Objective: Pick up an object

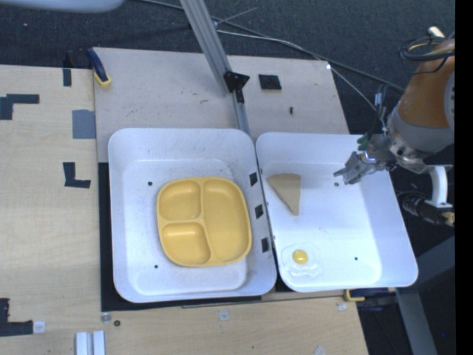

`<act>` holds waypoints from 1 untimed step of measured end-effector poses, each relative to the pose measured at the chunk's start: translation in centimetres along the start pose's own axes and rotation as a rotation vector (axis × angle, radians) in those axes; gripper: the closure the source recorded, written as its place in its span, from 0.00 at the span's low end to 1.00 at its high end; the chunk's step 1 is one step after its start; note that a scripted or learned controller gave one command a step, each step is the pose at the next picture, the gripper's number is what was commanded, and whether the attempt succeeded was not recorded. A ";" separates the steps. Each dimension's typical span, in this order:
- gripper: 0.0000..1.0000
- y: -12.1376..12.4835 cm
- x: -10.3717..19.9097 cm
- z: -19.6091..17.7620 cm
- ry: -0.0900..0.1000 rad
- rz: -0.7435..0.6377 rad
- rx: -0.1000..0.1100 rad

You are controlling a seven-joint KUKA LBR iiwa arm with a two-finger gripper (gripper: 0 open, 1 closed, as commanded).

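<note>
Camera view: approach step, nothing picked yet.
A tan wedge (286,191) lies in the right bin (384,265) near its left wall, a fried egg toy (300,258) just below it; the gripper (349,173) hovers well right of the wedge — whether it is spread I cannot tell. Next move, I judge: travel left over the wedge, then descend.

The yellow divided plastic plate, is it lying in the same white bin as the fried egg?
No. The yellow divided plate lies in the left bin, the fried egg in the right bin.
</note>
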State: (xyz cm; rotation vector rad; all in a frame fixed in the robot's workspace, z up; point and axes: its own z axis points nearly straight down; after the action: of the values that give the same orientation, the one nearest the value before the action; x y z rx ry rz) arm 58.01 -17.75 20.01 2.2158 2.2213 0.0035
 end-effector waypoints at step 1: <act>1.00 0.0 0.0 -0.8 0.002 0.001 0.005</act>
State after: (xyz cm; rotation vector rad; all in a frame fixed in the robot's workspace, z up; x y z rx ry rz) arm 58.03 -17.70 20.85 2.2200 2.2234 0.0001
